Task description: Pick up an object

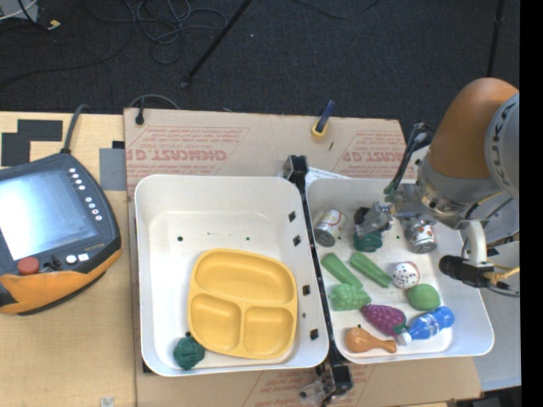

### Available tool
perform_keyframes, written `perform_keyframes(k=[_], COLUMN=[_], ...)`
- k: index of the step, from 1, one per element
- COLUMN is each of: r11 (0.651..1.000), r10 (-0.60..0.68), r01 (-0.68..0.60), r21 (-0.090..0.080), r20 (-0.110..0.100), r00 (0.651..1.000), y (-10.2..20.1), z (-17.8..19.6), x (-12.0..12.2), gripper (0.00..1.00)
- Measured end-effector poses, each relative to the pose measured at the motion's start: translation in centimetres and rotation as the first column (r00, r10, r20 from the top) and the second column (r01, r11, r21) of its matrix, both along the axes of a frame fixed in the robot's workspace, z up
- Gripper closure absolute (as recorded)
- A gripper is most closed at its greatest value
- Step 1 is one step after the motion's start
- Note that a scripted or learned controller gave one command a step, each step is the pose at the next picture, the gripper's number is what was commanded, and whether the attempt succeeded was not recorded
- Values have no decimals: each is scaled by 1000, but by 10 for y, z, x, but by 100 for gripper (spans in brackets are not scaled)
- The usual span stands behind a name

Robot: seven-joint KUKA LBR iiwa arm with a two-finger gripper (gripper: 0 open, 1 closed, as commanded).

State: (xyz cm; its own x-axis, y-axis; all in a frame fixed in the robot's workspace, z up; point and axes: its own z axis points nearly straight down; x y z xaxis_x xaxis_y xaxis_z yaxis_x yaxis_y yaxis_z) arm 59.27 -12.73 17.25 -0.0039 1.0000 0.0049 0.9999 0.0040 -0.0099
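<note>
Arm entering from the right edge, gripper (pixel 373 223) low in the upper part of the right bin (pixel 484 333), just above a dark green lump (pixel 368 242); jaw state impossible to tell. Nearby: small can (pixel 327 225) to the left, two green sticks (pixel 356 268), dotted white ball (pixel 405 272), green ball (pixel 422 296), purple grapes (pixel 383 316), blue bottle (pixel 427 324), orange drumstick (pixel 367 339). In the left bin (pixel 161 219), lower centre: yellow divided tray (pixel 242 303), green lump (pixel 188 352) at its corner.

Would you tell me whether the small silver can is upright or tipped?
Tipped: the small silver can lies on its side in the right white bin.
</note>
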Motion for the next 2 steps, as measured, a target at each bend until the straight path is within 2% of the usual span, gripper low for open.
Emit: perform_keyframes(k=[1,2], r11=[1000,1000], r10=[-2,-8], r01=[2,8], r21=[-4,-4], r20=[4,8], r00=[1000,1000], y=[8,5], z=[-90,-75], x=[14,15], gripper=[0,100])
